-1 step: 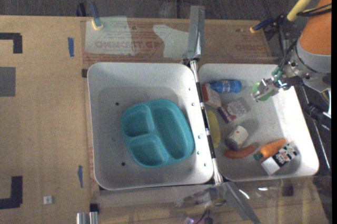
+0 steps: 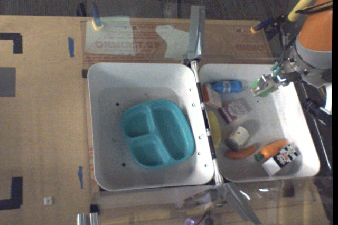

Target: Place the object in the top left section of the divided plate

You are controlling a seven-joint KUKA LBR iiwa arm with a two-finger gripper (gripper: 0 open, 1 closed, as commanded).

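Carton [image 2: 281, 158]: nearest corner of the right bin [image 2: 311, 166], beside the carrot [image 2: 273, 149].
Sausage [image 2: 241, 153] and cup [image 2: 238, 137]: just left of the carrot, mid-bin.
Banana [image 2: 213, 128]: long axis runs along the divider wall.
Plate [image 2: 157, 132]: left bin [image 2: 100, 86]; its top left section sits well left of the claw, clear floor around it.
Bottle [image 2: 226, 86]: far side, left of the claw.
Claw [image 2: 264, 85]: at the right bin's far right; grip state I cannot tell, something greenish at its tip, so which object is the pick stays unclear.

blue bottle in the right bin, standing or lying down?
Lying down. The blue bottle rests on its side near the right bin's back wall, long axis running left-right, by the gripper.
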